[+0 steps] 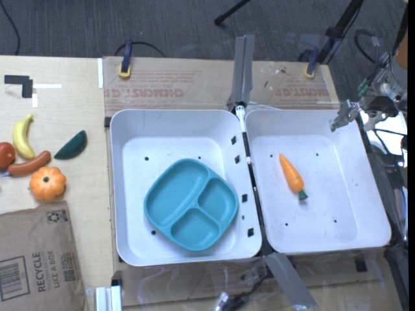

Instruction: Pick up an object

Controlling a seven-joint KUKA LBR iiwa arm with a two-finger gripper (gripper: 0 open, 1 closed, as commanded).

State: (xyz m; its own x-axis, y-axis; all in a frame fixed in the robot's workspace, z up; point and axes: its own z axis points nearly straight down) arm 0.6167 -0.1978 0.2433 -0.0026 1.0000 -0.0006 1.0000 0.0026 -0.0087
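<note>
Small orange plastic carrot with green stub (pixel 292 175) lies loose mid right-hand shallow white bin (pixel 363 238). Long axis runs diagonal: tip up-left, green end down-right. Gripper (pixel 343 116) sits off the bin's far right corner, so the carrot is down-left of it, well apart. Can't tell whether it's released or clenched. Arm is barely in, pulled back at the right edge.

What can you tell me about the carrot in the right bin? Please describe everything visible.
The carrot is a small toy, plastic by its look, with a smooth orange body and a short dark green stub at its thick end. It lies flat on the floor of the right bin, near the middle, with the pointed tip toward the far left and the green end toward the near right. Nothing touches it except the bin floor.
</note>
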